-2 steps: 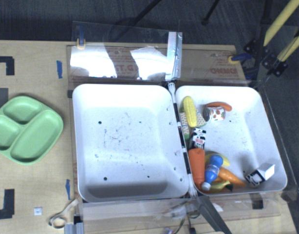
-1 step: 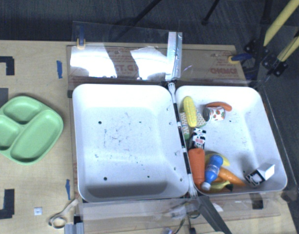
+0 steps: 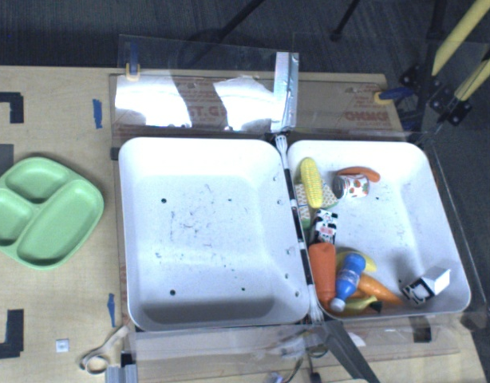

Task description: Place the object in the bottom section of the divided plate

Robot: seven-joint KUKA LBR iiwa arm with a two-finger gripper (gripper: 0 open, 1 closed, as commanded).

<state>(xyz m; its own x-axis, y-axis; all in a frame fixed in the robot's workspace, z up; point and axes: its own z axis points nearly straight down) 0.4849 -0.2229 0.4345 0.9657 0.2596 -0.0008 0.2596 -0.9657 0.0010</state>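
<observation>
Two white bins [image 3: 201,230] [image 3: 405,214]; one green divided plate [image 3: 44,211]; one corn cob [image 3: 310,182]; one carrot [image 3: 323,270]; one blue bottle [image 3: 348,276].

Wooden bench [image 3: 61,309], 2 white bins [image 3: 141,166], green divided plate [image 3: 45,214]

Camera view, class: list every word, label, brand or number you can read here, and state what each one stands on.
Reddish print on the cardboard sheet behind the bins: upside down and blurred, not readable.
Red and white label on the small can in the right bin: too small to read.
Blue bottle in that bin: no legible label.
Green divided plate: no text.
</observation>
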